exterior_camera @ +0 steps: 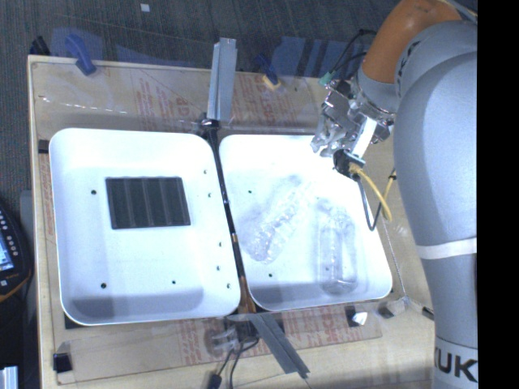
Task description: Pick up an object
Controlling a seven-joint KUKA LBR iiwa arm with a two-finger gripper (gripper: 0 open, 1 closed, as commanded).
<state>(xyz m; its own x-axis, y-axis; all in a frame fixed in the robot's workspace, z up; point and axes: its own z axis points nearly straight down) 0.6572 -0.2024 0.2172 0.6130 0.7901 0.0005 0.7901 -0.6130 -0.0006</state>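
- The gripper [328, 146] hangs over the right bin's [375, 286] far right corner; whether it is open or closed I cannot tell.
- Two clear bottles lie below-left of it: bottle A [273, 220] slanted, bottle B [336, 250] near the right wall.
- A dark grate [148, 202] lies in the left bin [73, 282].

1. White bins: 2, left bin [73, 160] & right bin [251, 156], side by side.
2. Clear plastic bottles: 2, one [274, 221] & another [336, 250], both in right bin.
3. Dark ribbed tray [148, 202]: 1, in left bin.
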